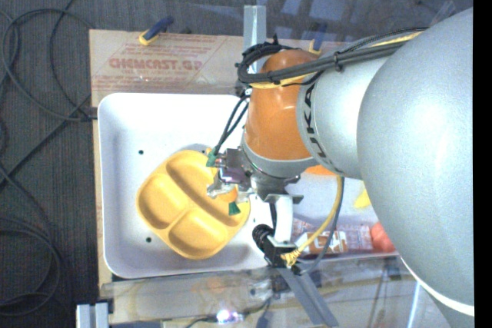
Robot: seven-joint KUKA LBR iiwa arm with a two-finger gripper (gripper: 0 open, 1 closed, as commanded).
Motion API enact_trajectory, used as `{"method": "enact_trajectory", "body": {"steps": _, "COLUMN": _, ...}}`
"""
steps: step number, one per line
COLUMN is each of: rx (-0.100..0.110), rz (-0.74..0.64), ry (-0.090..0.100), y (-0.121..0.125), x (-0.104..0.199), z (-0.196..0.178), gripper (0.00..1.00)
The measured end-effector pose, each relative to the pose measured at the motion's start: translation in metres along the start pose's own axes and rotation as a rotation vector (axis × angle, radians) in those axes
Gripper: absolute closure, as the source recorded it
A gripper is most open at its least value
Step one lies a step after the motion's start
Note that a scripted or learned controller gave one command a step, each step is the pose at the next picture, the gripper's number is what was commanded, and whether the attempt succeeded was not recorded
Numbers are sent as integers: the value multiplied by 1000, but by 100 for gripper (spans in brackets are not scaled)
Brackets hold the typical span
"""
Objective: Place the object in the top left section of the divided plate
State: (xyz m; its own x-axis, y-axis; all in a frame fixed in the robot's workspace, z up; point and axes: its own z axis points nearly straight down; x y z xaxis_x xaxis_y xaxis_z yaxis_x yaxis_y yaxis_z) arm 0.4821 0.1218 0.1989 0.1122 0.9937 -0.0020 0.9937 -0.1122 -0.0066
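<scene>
Yellow divided plate (187, 203) lies in left bin (123, 127). Gripper (227, 188) sits over plate's right edge; small orange object (233, 207) below it, grip unclear. Likely placing step; next, release into top left section.

White bin (123, 134) sits on the desk (154, 61). Blue-yellow clamp (156, 30) at the desk's far edge. Black cables (31, 111) lie on grey carpet (46, 257).
</scene>
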Motion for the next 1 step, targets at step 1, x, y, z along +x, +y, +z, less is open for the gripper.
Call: {"method": "enact_trajectory", "body": {"steps": 1, "rx": -1, "rz": 454, "ry": -1, "y": 6, "x": -46, "z": 17, "gripper": 100}}
